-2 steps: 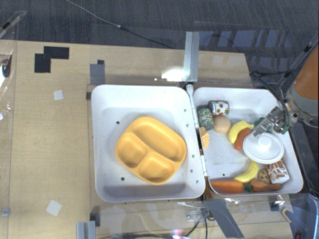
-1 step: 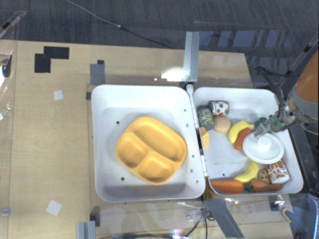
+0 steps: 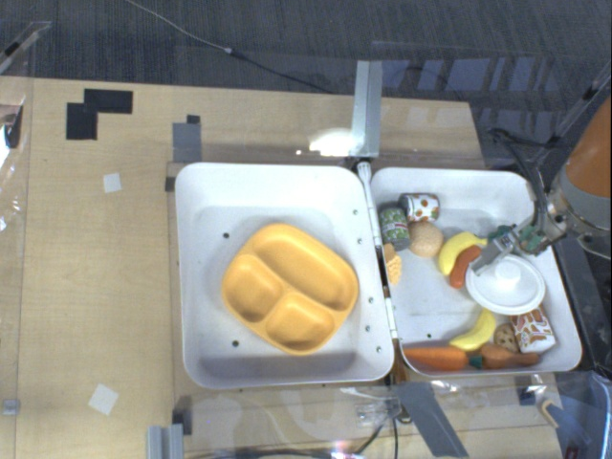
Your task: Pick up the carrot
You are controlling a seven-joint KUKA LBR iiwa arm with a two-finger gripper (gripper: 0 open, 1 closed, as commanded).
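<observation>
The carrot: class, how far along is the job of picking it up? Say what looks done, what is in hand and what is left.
Done: nothing yet; the carrot lies at the near edge of the right bin, beside a banana. In hand: the gripper is over the bin's middle, near a white dish, well away from the carrot. Left: reaching the carrot, gripping it and lifting it.

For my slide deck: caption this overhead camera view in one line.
Gripper poised in the right bin above a white dish; carrot lies untouched at the front wall.
</observation>
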